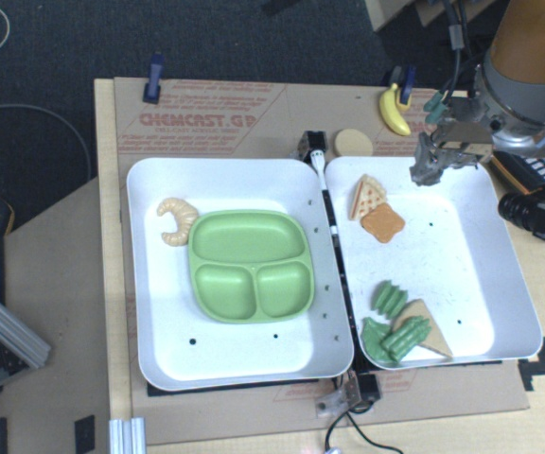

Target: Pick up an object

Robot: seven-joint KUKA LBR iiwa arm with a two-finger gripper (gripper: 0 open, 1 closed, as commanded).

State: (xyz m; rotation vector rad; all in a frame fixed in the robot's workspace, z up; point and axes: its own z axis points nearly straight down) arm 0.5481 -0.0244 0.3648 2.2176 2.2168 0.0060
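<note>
My gripper (430,170) hangs over the far edge of the right bin (481,253), with nothing seen between its fingers. To its left in that bin lie a waffle wedge (367,197) and a brown cracker (383,223). At the near side of the same bin sit green bean pods (387,320) beside a tan sandwich wedge (424,334). The left bin (159,329) holds a green divided plate (251,263) and a pale croissant (178,220).
A toy banana (395,112) and a round tan disc (353,143) lie on the cardboard behind the bins. A black divider clip (313,145) sits where the bins meet. The right bin's middle and right side are bare white floor.
</note>
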